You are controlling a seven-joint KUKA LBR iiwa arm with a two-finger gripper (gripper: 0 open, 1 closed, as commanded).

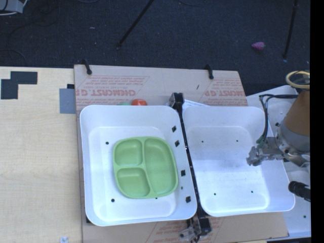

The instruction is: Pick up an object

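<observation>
Two shallow white bins side by side on cardboard sheet (152, 87), viewed from above at a slant. Nearest in left bin (96, 151): green divided plate (145, 166), three compartments, lying flat roughly mid-bin, slightly toward the front right, apart from all walls. Right bin (228, 196) with bare floor showing, a few small dark dots on it. Gripper (254, 158) at right bin's right wall, about mid-depth, well apart from plate, nothing seen in its grasp; opening of the end effector cannot be told from this angle. Grey arm (298, 130) entering from right. Beyond left bin's back wall: small orange-red thing (138, 103) on cardboard, just beside rim. Farthest back: dark floor, small purple thing (258, 46).
</observation>
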